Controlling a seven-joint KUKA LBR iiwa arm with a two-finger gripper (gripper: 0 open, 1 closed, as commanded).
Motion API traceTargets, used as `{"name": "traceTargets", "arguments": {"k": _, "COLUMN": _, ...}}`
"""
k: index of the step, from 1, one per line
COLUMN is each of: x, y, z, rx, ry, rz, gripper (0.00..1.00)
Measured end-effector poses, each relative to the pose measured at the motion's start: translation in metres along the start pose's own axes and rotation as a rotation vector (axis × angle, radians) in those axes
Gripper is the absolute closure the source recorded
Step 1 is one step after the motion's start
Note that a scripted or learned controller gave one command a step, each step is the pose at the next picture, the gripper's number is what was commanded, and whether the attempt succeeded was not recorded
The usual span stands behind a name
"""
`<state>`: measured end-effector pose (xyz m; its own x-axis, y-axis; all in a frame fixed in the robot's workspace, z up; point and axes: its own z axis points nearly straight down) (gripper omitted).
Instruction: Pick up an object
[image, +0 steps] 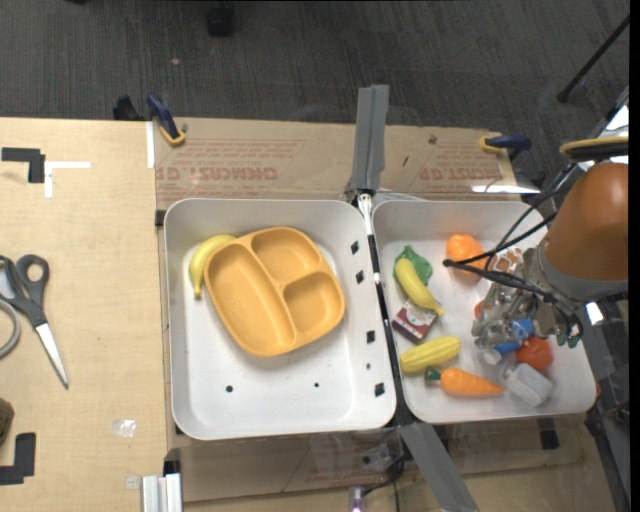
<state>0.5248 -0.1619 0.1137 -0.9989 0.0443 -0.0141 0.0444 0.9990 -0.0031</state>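
Two bins (180, 330), two bananas (416, 283), perhaps one carrot (470, 382).

We can't tell what sits under the gripper (512, 330): the arm (590, 225) and cables cover the objs there, incl. a red piece (536, 352) and a blue one (503, 347). The banana (203, 260) is half hidden behind the orange tray (275, 290); the scissors (35, 310) are cut off at the left edge.
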Motion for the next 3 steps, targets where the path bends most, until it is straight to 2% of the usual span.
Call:
{"name": "traceTargets", "arguments": {"k": 1, "x": 0.000, "y": 0.000, "z": 0.000, "rx": 0.000, "ry": 0.000, "rz": 0.000, "gripper": 0.00}}
{"name": "traceTargets", "arguments": {"k": 2, "x": -0.066, "y": 0.022, "z": 0.021, "rx": -0.003, "ry": 0.009, "rz": 0.011, "gripper": 0.00}}
{"name": "traceTargets", "arguments": {"k": 3, "x": -0.107, "y": 0.057, "z": 0.020, "rx": -0.003, "ry": 0.006, "rz": 0.055, "gripper": 0.00}}
